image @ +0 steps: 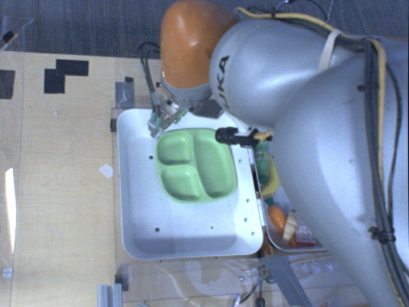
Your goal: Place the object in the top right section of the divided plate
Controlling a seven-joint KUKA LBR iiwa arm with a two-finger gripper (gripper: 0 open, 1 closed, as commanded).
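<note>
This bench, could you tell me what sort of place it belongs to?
Probably a robotics lab: a KUKA arm reaches over a white bin holding a green plate, on a wooden bench with black markers.

1. A pale green divided plate (195, 165) sits in a white bin (137, 197).
2. The arm (300, 107) is glossy grey, with an orange band (188, 37) above the wrist and black lettering beside it.
3. The bench (57, 190) is light tan wood – black blocky shapes (64, 74) mark its far corner.
4. The second bin (281, 238) holds an orange item (277, 217) and a yellow one (271, 176).
</note>
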